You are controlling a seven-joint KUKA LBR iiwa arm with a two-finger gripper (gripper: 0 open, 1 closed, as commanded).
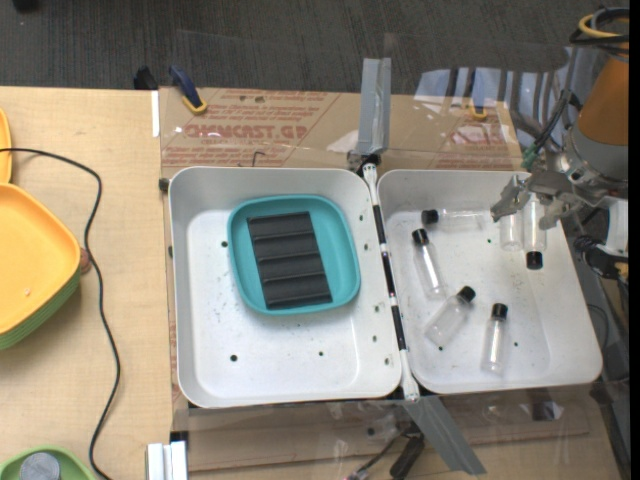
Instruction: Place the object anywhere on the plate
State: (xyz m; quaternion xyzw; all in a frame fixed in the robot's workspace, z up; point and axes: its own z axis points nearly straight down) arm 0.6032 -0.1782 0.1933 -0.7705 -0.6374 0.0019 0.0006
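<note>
Clear plastic vial (533, 240) with black cap hangs upright, pinched between the gripper (531, 211) fingers above the right bin (570, 368). We note four similar vials lying in that bin. Left of it, a teal rounded-square plate (345, 258) bears a ribbed dark block (289, 259).

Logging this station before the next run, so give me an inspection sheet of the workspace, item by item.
Surface: two white bins side by side, left bin, right bin, on a wooden bench.
Job's things: teal plate with a dark ribbed insert in the left bin; clear black-capped vials scattered in the right bin.
Clutter: yellow dishes at left.
Grippers: gripper over the right bin's far right corner; grasp unclear.
Cables: black cable across the bench.
Surroundings: cardboard behind the bins, dark carpet.
</note>
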